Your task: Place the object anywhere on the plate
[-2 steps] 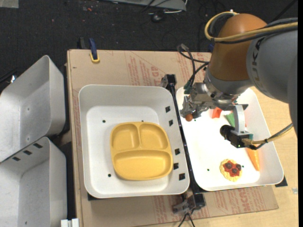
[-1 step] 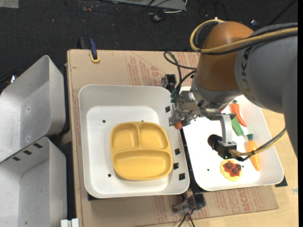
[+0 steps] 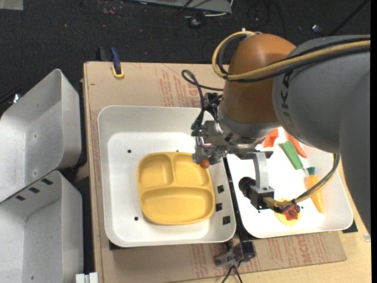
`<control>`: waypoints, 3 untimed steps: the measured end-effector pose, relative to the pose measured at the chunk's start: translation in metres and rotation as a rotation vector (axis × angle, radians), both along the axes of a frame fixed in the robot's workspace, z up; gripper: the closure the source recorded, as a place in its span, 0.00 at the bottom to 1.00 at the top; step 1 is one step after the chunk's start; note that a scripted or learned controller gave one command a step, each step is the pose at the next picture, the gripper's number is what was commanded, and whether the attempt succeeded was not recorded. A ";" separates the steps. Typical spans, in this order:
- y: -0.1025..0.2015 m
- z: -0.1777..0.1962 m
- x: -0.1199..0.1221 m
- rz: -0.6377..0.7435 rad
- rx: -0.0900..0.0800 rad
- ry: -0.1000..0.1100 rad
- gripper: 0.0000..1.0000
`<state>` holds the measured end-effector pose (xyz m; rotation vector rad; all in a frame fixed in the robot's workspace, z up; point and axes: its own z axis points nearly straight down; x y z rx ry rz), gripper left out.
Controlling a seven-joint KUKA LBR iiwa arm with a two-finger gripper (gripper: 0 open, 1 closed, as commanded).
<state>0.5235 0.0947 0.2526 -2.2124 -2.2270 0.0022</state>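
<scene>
So the gripper (image 3: 204, 155) sits right over the top right corner of the yellow plate (image 3: 175, 187), with a small orange object (image 3: 204, 163) pinched at its tip. Looks like the drop-off step. Next it just needs to let go over that compartment.

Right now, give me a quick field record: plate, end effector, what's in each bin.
plate: yellow, three compartments, in the left bin
end effector: over the plate's upper right rim
small orange item: at the end effector's tip, above the rim; grip unclear
left bin: white, holds the plate
right bin: toy food, including a green piece and carrot
</scene>
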 end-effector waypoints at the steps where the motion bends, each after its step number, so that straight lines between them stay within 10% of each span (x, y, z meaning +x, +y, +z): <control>1: 0.053 -0.001 -0.019 0.001 -0.001 0.000 1.00; 2: 0.101 -0.028 -0.039 -0.001 -0.001 0.002 1.00; 3: 0.099 -0.027 -0.038 -0.005 -0.001 0.000 0.00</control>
